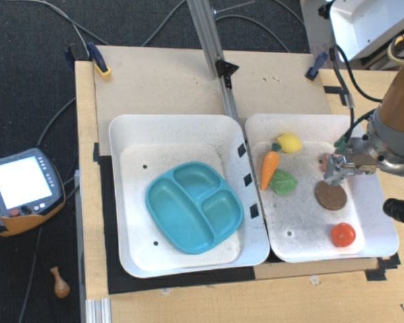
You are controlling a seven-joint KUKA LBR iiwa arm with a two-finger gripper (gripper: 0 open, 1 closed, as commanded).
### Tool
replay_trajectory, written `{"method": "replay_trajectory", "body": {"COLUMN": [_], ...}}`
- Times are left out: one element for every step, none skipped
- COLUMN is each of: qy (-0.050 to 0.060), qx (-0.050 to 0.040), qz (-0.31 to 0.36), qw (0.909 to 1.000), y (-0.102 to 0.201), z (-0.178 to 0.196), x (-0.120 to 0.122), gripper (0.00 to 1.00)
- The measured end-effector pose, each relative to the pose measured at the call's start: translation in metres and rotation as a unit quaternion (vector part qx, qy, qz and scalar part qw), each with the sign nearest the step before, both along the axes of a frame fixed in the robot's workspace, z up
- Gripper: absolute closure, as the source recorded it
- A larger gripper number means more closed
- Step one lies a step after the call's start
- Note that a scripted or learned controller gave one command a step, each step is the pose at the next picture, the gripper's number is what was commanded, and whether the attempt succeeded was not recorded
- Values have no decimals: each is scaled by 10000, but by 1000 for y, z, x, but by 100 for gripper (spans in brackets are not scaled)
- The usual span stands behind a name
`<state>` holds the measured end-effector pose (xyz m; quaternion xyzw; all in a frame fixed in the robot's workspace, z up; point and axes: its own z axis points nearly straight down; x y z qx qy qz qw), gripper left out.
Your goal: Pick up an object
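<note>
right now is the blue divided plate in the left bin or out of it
In. The blue divided plate lies flat on the floor of the left bin, inside its rim.

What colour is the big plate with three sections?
The plate is turquoise blue, lying in the left bin, seen in the camera view.
</note>
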<state>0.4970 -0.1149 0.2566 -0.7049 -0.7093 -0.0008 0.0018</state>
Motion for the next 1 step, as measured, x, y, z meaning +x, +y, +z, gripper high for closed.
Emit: {"method": "replay_trajectory", "body": {"qy": [-7], "qx": [-5], "qz": [1], "qw": [10000], "y": [54], "z": [-6], "x": [17], "gripper": [100]}}
